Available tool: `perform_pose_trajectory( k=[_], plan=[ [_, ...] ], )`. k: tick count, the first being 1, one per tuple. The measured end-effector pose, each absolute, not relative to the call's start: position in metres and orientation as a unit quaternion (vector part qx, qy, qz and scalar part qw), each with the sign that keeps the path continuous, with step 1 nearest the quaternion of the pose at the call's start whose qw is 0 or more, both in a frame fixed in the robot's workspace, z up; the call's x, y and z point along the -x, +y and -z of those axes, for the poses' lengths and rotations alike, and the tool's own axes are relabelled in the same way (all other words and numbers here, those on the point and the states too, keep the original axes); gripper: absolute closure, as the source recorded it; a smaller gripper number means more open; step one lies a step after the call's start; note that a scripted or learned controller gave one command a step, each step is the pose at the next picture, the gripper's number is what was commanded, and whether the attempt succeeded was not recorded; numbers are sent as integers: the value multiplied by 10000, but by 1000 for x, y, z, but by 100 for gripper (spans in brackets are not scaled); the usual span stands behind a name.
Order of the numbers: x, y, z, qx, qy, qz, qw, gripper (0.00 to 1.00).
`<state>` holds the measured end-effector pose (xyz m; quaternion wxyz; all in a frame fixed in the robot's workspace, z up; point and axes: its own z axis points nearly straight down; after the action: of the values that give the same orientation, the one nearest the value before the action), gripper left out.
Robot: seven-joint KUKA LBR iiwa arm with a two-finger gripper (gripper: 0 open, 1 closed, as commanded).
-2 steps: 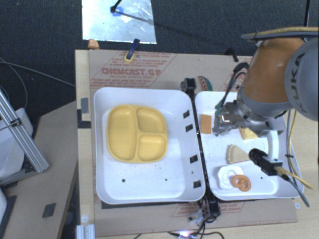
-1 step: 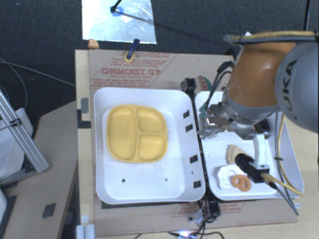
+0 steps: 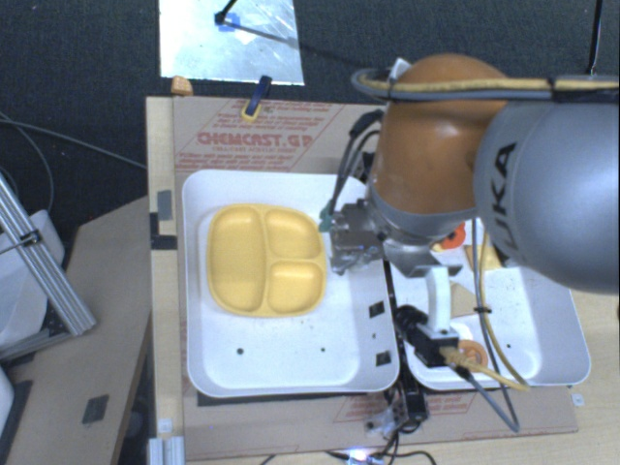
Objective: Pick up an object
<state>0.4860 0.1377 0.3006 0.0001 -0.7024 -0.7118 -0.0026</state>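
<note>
A yellow plate with three compartments (image 3: 263,260) lies flat in the left white bin (image 3: 291,361), in its upper half. My gripper (image 3: 341,240) hangs over that bin's right edge, just beside the plate's right rim, under the big grey and orange wrist. Nothing is seen held in it. The arm hides most of the right bin (image 3: 552,342). A small orange and red thing (image 3: 451,243) peeks out from under the wrist there, and another orange thing (image 3: 469,355) lies near that bin's front left corner.
Both bins rest on a cardboard sheet (image 3: 257,139) printed with red letters. A blue and yellow clip (image 3: 257,98) lies at its far edge, below a shiny foil square (image 3: 232,27). Metal framing (image 3: 39,260) stands at the left.
</note>
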Motion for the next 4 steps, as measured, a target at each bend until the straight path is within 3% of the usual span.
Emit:
perform_pose_trajectory(
  k=[1,2,3,4],
  plan=[
    [-487,132,-299,7060,-7082,9,-4,0],
    [-487,117,-347,7056,-7086,28,-18,0],
    [-488,118,-355,7033,-7109,25,-15,100],
    [-487,154,-416,7045,-7097,41,-16,100]
  ],
)
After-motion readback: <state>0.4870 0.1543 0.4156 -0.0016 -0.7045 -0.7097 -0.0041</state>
